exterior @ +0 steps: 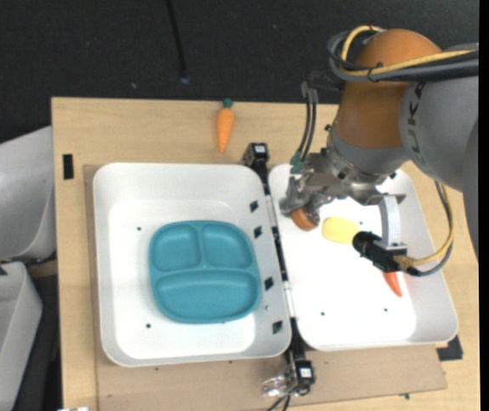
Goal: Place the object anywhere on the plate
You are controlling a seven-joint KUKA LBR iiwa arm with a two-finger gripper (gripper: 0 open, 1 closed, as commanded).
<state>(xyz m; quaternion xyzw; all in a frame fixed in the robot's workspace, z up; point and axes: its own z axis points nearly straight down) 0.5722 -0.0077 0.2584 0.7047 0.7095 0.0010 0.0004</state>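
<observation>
Wooden tabletop (141, 118), two bins. End effector (300, 202) low at right bin's upper left, over brown object (304, 219); finger state unreadable. Plate (203, 271) mid-left. Risk: glancing grip, object dropped short.

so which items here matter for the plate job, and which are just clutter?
Job items:
- teal divided plate in the left bin
- gripper, over the right bin
- brown object at the gripper tip, probably the target
- yellow object beside it

Lying about:
- toy carrot on the bench behind the bins
- orange-red piece in the right bin
</observation>
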